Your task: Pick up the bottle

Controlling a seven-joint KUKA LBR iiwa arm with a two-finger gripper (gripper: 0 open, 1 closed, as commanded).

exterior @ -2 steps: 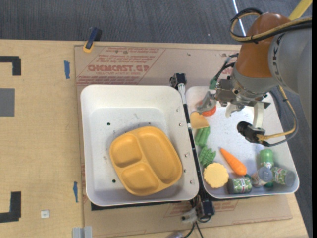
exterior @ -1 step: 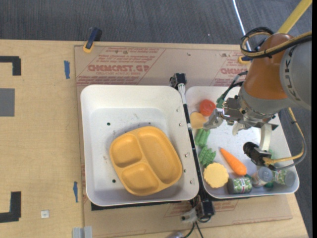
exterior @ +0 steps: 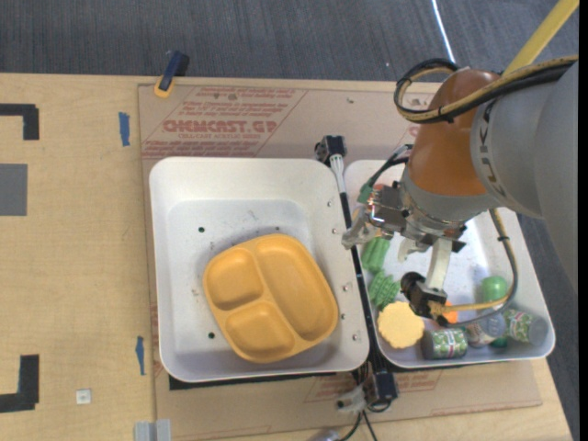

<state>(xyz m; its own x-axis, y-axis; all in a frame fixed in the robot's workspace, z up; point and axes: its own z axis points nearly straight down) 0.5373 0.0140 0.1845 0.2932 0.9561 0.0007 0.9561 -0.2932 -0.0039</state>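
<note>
A clear bottle (exterior: 489, 328) with a green label lies on its side along the front wall of the right bin (exterior: 537, 274). My gripper (exterior: 415, 246) hangs over the left-middle of that bin, under the orange wrist band. It is up and to the left of the bottle, apart from it. Nothing shows between its fingers. The wrist and bracket hide the bin floor beneath them.
Around the bottle in the right bin lie a green ball (exterior: 494, 288), a small green-labelled can (exterior: 446, 343), a yellow round piece (exterior: 401, 324) and green toys (exterior: 377, 257) by the left wall. The left bin (exterior: 184, 200) holds a yellow divided plate (exterior: 268, 294).
</note>
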